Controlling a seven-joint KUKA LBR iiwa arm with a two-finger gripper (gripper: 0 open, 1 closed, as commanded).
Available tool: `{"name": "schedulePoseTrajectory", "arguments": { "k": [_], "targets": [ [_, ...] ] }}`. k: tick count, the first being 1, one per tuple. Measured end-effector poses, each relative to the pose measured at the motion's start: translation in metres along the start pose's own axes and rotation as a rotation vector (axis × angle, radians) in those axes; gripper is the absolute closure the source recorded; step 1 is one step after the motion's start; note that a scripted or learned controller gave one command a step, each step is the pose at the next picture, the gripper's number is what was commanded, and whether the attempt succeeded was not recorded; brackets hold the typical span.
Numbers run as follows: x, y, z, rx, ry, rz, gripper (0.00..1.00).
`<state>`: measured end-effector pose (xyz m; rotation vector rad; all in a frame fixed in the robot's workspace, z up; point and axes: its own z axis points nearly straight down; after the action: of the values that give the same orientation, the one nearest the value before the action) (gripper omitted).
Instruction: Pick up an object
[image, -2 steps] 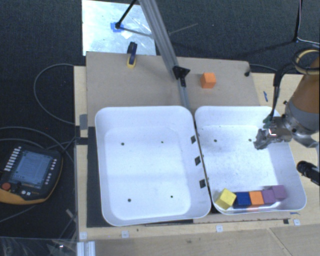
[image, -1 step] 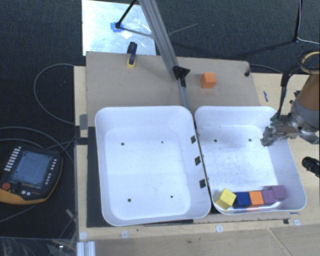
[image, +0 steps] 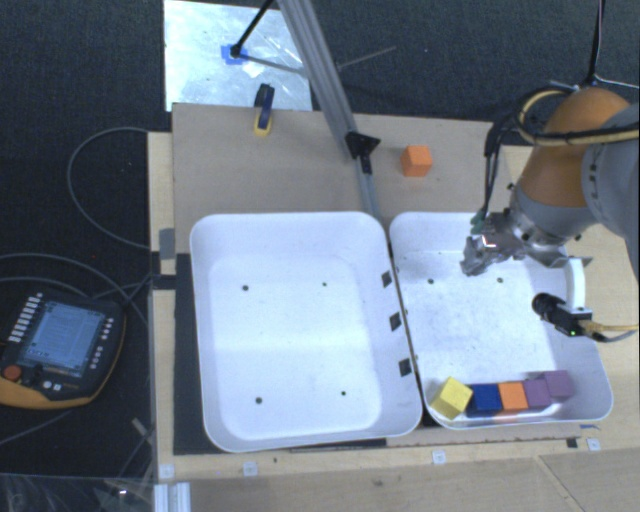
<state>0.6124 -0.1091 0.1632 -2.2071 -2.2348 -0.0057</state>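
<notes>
Two white bins sit side by side on a brown bench (image: 300, 160). The left bin (image: 215, 250) is the bigger looking one, and the right bin (image: 440, 300) touches it along the middle. The robot arm (image: 575, 160) comes in from the right side, grey with an orange band near its wrist. Its gripper (image: 478, 258) hangs over the top part of the right bin, near that bin's back wall, and points down and to the left. It is too small and dark to tell how it is set, and nothing shows in it. The blocks are well apart from the gripper, down at the front edge of the right bin. They lie in a row, each one touching the next. The yellow block (image: 451, 397) is on the left end and sits turned at a slant. Next comes the blue block (image: 486, 399), then the orange block (image: 513, 396), then the purple block (image: 549, 387) on the right end. One more orange cube (image: 417, 160) sits by itself on the bench behind the right bin. A blue and yellow clamp (image: 264, 108) is on the back of the bench. A hand controller (image: 58, 345) with a screen lies on the dark floor to the left.
</notes>
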Motion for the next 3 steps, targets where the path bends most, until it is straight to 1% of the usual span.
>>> {"name": "schedulePoseTrajectory", "arguments": {
  "k": [1,2,3],
  "targets": [
    [0.086,-0.014,-0.048,-0.003,0.0,-0.001,1.0],
    [0.146,0.016,-0.036,-0.001,-0.001,-0.001,1.0],
    [0.142,0.016,-0.048,-0.003,-0.003,-0.001,1.0]
  ]
}}
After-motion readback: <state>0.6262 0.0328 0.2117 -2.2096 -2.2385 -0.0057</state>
